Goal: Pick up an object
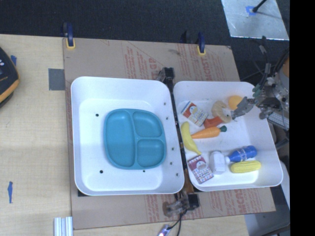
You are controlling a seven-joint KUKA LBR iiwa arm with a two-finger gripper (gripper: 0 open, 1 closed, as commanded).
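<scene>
My gripper (252, 111) hangs over the right part of the right bin (268, 146), reaching in from the right, open with nothing between its fingers. Its left fingertip (239, 110) is close to a tan round piece (221, 110) and a yellow-orange fruit (235, 102). To their left lie an orange carrot (206, 132), a red piece (213, 122), a yellow banana (187, 138) and a small white carton (194, 113). Nearer the front edge are a blue bottle (242, 154), a yellow corn cob (245, 167), a white cup (217, 162) and a red-and-white packet (200, 169).
The left bin (86, 176) holds a blue divided plate (135, 138). Both bins stand on a cardboard sheet (123, 58) held by clamps at the back. A yellow-and-black device (6, 77) sits at the far left of the bench.
</scene>
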